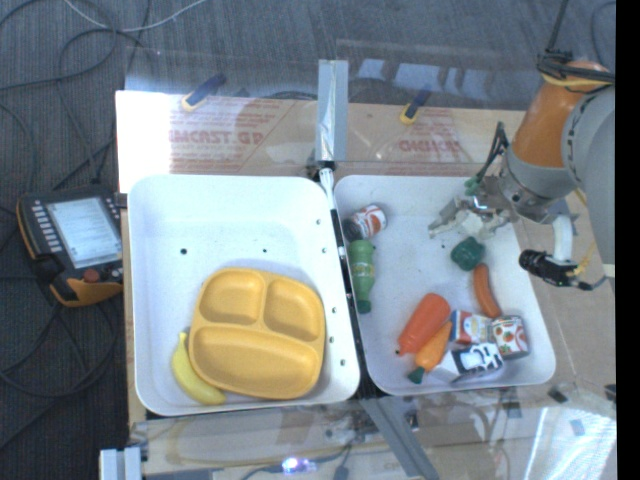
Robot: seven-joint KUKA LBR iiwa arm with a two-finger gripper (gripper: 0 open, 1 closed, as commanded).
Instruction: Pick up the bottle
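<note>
Bottle (361, 271), green, lies flat in right bin (540, 363), hard against its left wall. Long axis runs roughly top-to-bottom of view; which end is the cap, can't tell. Can (368, 221) just above it; open floor to its right. Gripper (470, 214) hovers at bin's upper right over a dark green item (466, 254), jaws apart, nothing between them. Lower right cluster: carrots (424, 330), sausage (485, 290), small cartons (487, 340). Left bin (230, 213) holds yellow divided tray (262, 331), banana (192, 373) tucked at its lower left.
</note>
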